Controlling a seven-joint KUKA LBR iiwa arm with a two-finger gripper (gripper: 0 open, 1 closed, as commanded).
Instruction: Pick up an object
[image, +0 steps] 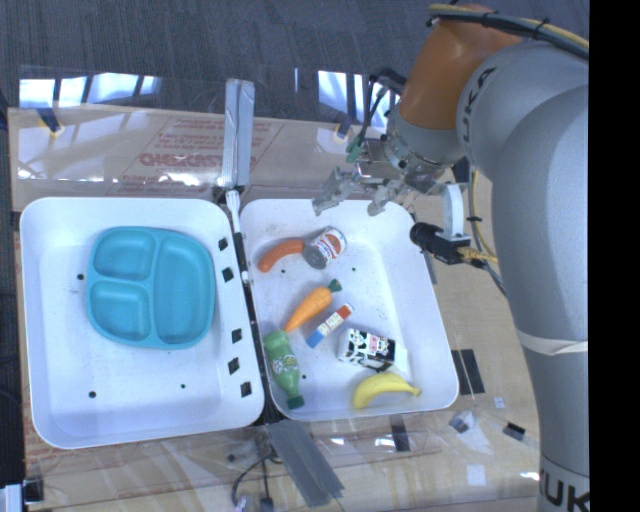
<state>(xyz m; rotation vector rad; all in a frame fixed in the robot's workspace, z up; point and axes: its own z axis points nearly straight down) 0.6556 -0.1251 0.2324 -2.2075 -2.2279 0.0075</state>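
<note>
Overhead, the tool hangs spread and empty above the right bin's far rim, wrist partly hiding it.

Two bins, one tray, seven small items.

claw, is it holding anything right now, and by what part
Nothing is held. The claw hangs open above the right bin's far edge, with no object between its fingers.

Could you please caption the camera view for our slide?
Open tool above the right bin's far edge; carrot, banana and can lie inside.
</note>
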